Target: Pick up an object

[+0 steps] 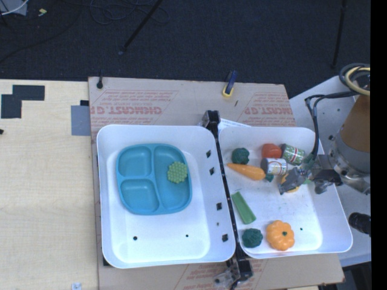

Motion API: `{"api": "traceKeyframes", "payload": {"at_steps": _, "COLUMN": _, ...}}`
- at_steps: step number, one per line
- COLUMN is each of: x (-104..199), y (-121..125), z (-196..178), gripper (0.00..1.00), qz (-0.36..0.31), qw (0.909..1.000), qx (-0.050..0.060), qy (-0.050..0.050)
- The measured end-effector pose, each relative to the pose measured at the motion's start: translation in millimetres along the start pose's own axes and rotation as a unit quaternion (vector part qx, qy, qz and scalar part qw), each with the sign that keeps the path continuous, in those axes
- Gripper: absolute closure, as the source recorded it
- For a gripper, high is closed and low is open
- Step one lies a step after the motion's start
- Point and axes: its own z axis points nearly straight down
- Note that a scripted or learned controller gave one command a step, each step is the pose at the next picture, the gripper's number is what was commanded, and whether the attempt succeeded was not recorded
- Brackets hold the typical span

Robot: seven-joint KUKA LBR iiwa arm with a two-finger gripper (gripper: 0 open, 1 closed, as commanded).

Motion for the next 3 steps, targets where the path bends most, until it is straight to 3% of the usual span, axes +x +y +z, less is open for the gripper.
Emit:
{"api": "traceKeyframes", "payload": {"at_steps": 1, "x": -0.1, "y": 2.0, "z": -5.9, "gripper": 0.00, "qz": -0.001, "qw": 1.0000, "qx": -0.006, "qy": -0.001}}
{"api": "traceKeyframes", "payload": {"at_steps": 3, "x": 10.9, "y": -5.9, "z": 114.8, "gripper": 0.00, "qz": -0.002, "qw": 1.0000, "qx": -0.003, "qy": 0.000}}
